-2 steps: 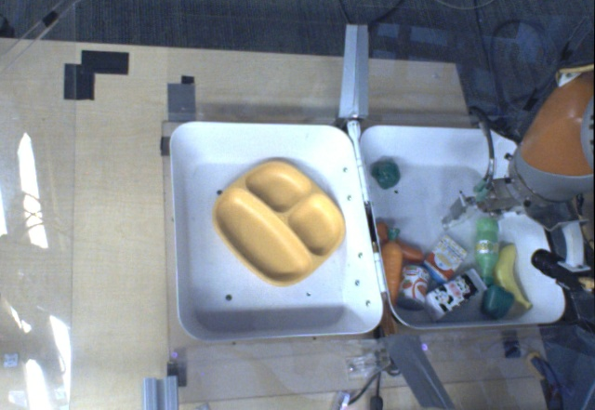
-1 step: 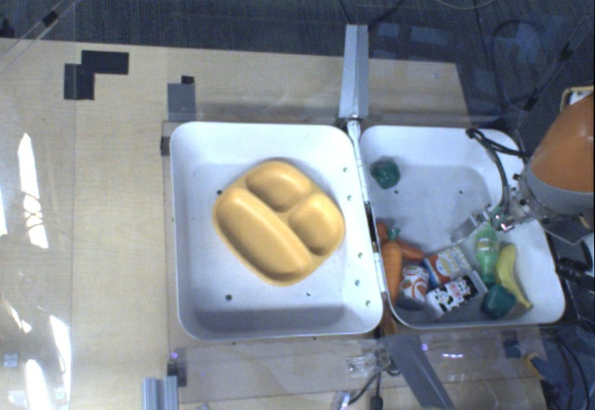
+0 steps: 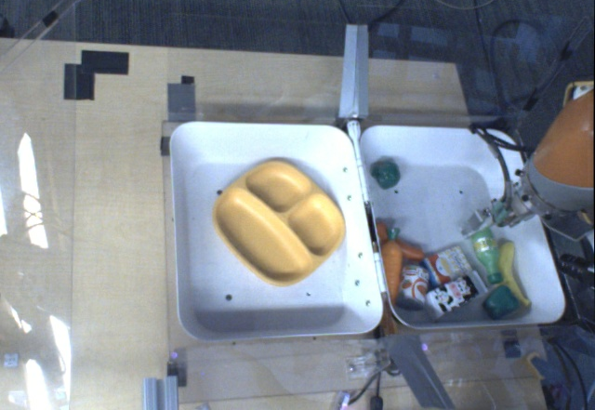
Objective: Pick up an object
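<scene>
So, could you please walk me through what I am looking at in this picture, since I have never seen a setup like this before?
Gladly. One fixed camera looks down at a slant on a pale wooden bench. On it sit two shallow white bins side by side. The left bin holds a yellow plastic tray with three rounded compartments. The right bin holds small items: a dark green ball near its top left, an orange toy carrot, a yellow banana-shaped toy, a dark green block, and a few small printed packets clustered along the bottom.

The grey machine with an orange band at the right is a robot arm. Its gripper hangs low over the right bin's items. Whether it holds anything is too small to tell.
</scene>
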Action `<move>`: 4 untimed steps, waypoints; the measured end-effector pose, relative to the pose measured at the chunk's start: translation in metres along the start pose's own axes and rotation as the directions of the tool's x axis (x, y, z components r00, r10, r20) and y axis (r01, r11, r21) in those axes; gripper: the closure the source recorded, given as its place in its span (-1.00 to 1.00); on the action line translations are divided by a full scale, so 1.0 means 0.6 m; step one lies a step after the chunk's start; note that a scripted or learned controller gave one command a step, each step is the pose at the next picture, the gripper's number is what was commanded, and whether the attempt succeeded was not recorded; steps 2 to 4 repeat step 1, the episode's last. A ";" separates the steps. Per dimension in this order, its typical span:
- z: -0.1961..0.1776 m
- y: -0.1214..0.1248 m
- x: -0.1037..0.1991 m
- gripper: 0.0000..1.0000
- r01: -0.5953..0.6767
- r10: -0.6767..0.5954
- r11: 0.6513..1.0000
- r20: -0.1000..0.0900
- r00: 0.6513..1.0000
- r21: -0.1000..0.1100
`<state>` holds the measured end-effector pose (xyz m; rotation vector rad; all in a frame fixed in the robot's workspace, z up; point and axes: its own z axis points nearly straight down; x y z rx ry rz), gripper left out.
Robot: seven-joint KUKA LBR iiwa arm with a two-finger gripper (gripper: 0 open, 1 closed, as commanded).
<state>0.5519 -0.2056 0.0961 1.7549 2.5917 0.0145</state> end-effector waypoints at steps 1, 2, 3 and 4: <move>-0.253 0.066 0.071 1.00 -0.128 0.128 0.992 0.001 0.992 0.007; -0.253 0.066 0.071 1.00 -0.128 0.128 0.992 0.001 0.992 0.007; -0.253 0.066 0.071 1.00 -0.128 0.128 0.992 0.001 0.992 0.007; -0.253 0.066 0.071 1.00 -0.128 0.128 0.992 0.001 0.992 0.007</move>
